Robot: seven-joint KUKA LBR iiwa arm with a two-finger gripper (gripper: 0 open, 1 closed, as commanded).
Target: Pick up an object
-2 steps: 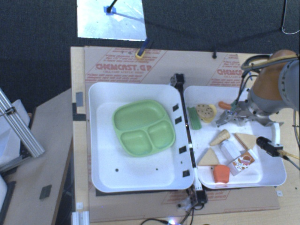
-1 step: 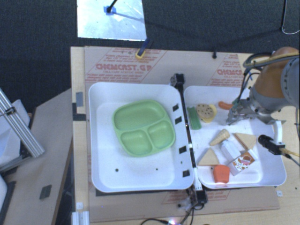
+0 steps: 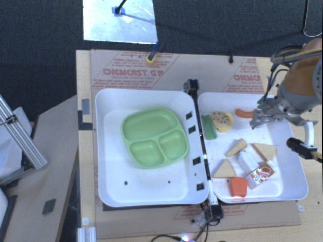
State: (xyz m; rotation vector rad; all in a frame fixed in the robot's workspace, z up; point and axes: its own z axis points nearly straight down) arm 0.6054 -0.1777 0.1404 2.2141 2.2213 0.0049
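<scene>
Here, the right bin (image 3: 298, 183) serves as the landmark: it holds about 9 small toy foods, all loose on its white floor. Near its far wall lie a green block (image 3: 209, 126), a round tan cracker (image 3: 221, 120) dotted with dark specks, and an orange sausage (image 3: 245, 113). Toward its middle sit 2 tan wedges (image 3: 236, 147) (image 3: 264, 150) with a white piece (image 3: 247, 160) between them, and near its front wall rest a third wedge (image 3: 225, 170), a red-orange cup (image 3: 238, 187) and a small white packet with red print (image 3: 261, 174). The gripper (image 3: 259, 119) hangs over the bin's far right part, just beside the sausage; its fingers are too small and dark to judge, so I cannot tell whether they are apart or together. Bare floor lies along the bin's right wall and far right corner. Left of this bin, touching it along a black-clipped divider, the left bin (image 3: 108, 150) carries 1 green 3-compartment plate (image 3: 154, 136).
</scene>
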